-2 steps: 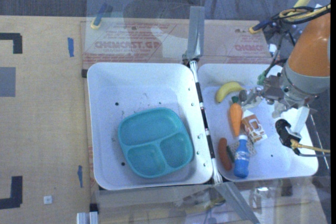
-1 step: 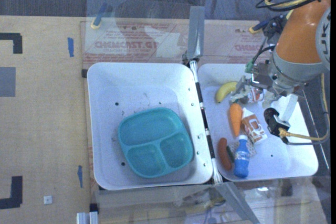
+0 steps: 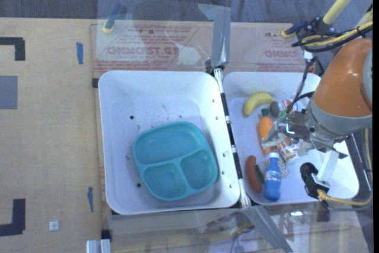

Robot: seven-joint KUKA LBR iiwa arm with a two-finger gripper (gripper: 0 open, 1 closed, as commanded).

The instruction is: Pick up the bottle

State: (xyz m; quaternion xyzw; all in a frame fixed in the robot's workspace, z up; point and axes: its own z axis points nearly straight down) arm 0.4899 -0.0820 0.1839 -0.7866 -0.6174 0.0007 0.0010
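The bottle (image 3: 272,179) is blue with a pale upper part and lies near the front of the right bin (image 3: 349,186), pointing roughly front to back. My gripper (image 3: 284,132) hangs over the middle of that bin, just behind the bottle's upper end and above some crumpled wrappers (image 3: 289,151). Nothing of the bottle is seen between its fingers. The grey wrist with its orange band (image 3: 346,83) reaches in from the right.
A yellow banana (image 3: 257,102) lies at the back of the right bin, with an orange carrot-like piece (image 3: 265,127) in front of it. A red-brown sausage (image 3: 254,173) lies left of the bottle. The left bin (image 3: 118,98) holds a teal divided plate (image 3: 175,160).
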